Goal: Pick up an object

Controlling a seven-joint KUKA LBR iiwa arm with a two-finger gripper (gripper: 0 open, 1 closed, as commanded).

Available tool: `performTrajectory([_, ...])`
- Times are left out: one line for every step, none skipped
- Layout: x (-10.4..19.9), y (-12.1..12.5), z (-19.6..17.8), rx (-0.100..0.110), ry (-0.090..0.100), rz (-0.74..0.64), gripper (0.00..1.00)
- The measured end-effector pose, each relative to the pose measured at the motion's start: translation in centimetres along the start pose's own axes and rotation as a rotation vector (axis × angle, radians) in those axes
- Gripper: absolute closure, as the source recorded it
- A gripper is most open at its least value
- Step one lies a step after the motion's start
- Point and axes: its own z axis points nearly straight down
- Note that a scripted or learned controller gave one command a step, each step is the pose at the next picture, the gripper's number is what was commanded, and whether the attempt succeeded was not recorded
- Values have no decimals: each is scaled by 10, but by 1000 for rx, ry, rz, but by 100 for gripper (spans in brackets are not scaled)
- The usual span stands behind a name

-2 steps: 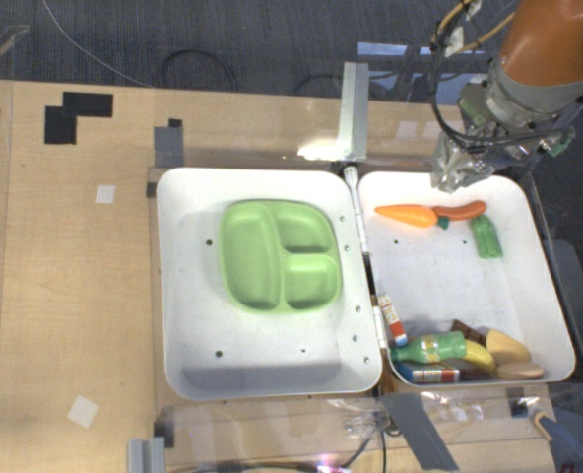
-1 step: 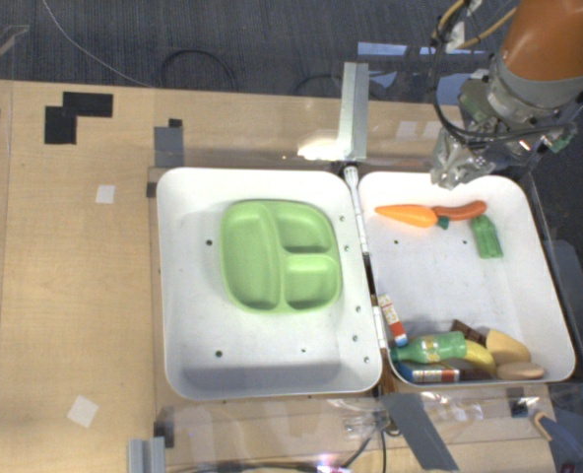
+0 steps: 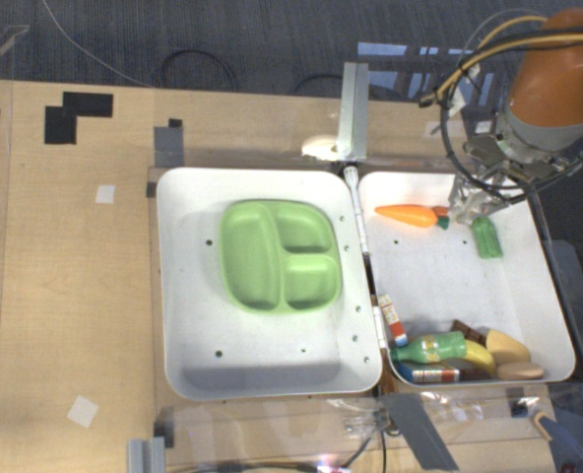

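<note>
- I've got the two-finger metal gripper (image 3: 466,201) low over the right white bin (image 3: 528,294), near its back edge; from here I can't tell its state.
- The orange plastic carrot (image 3: 407,215) lies just left of it.
- The small green plastic piece (image 3: 486,237) lies just beside it.
- The green divided plastic plate (image 3: 277,254) sits in the left white bin (image 3: 188,294).

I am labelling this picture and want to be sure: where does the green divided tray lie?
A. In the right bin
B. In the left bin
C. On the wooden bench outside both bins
B: the green divided tray lies inside the left bin, while the carrot and the other small things are in the right bin.
</note>
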Motion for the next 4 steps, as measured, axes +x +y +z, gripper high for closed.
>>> performTrajectory([-2,-3,-81,17,-6,69,100])
performTrajectory([-36,15,-106,7,-5,280,100])
performTrajectory([-4,2,-3,-1,-1,-176,100])
performTrajectory([-23,8,-84,11,-2,-338,100])
